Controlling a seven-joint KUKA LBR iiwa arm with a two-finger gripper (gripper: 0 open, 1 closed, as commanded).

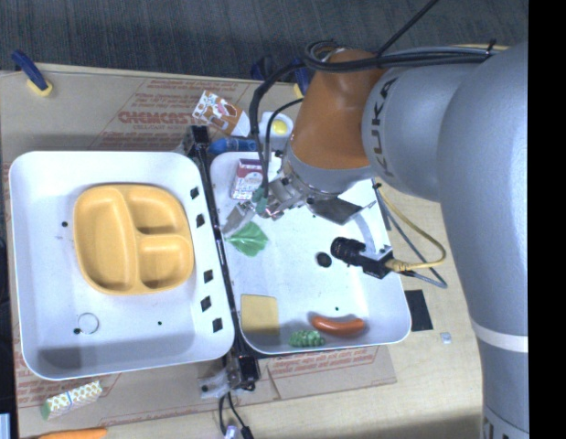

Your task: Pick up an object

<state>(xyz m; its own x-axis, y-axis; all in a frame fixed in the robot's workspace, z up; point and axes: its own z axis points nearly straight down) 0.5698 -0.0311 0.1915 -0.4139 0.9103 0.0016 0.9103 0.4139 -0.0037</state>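
The pincer (249,212) hangs low in the right bin (292,273), just above a green leaf-shaped piece (250,239) (its opening I cannot tell). Below that leaf lie a yellow block (259,313) and a sausage (337,324).

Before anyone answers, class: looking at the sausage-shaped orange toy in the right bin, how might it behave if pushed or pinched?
The orange sausage toy looks rounded and long, so a sideways push would probably roll it. Its glossy skin suggests it may slip from a pinch. It lies close to the right bin's near wall, which could stop it.
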